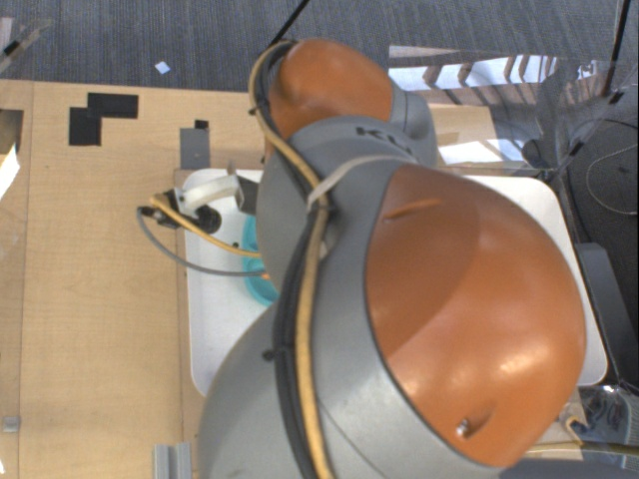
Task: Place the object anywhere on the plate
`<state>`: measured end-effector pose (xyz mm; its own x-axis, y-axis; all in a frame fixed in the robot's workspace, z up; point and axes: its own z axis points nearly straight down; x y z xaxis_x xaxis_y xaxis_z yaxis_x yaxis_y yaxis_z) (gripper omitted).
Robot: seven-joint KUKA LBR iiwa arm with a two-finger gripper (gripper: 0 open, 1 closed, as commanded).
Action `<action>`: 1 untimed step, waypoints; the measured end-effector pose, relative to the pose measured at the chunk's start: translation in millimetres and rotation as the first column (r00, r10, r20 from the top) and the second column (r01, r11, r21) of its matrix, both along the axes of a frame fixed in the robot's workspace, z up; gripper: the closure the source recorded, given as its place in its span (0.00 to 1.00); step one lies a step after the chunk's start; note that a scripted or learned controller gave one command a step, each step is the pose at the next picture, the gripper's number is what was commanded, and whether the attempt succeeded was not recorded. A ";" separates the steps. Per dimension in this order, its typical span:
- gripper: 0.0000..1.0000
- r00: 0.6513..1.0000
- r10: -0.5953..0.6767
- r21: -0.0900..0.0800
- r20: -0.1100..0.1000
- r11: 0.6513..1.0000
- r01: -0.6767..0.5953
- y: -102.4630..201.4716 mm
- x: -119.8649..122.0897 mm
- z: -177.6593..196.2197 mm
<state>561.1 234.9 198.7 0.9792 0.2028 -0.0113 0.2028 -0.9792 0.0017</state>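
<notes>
The gripper is covered by the arm (429,297); whether it is spread or pressed together cannot be told. A sliver of the plate (252,254) shows at the arm's 9 o'clock edge, inside the white bin (215,312). The sliver is a teal, curved rim; the rest is hidden. The tabletop (90,297) is pale wood with black patches (100,118) at 10 o'clock. Grey carpet (150,18) lies at 12 o'clock.

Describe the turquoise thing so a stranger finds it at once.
Start at the big grey and orange arm across the view's middle. Along its left edge shows a white bin; the turquoise thing peeps out from under the arm, the bin's only blue-green patch.
</notes>
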 end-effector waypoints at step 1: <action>1.00 0.989 0.147 0.001 0.006 0.989 -0.147 -22.7 87.2 -67.3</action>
<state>648.3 212.2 131.4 0.9386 0.3450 -0.0056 0.3450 -0.9386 0.0017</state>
